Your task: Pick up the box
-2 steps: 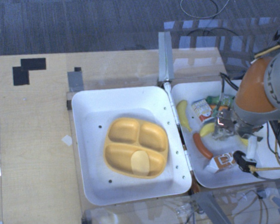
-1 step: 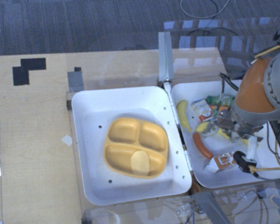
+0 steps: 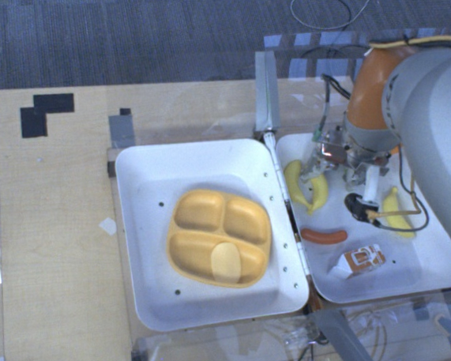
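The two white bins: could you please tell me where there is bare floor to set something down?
In the left white bin, bare floor rings the yellow divided plastic tray, widest along the left wall and the top. The right white bin is crowded: yellow banana, red sausage, small white and brown box, another banana, end effector. Only its bottom strip lies bare.

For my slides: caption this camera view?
Gripper above right bin's bananas; box lies untouched near sausage.

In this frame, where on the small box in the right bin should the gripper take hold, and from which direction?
Come straight down on the box and close across its narrow sides. It lies flat and slightly slanted on the right bin floor, with open floor around it; the hot dog lies just above it in the view, so turn the fingers away from that.
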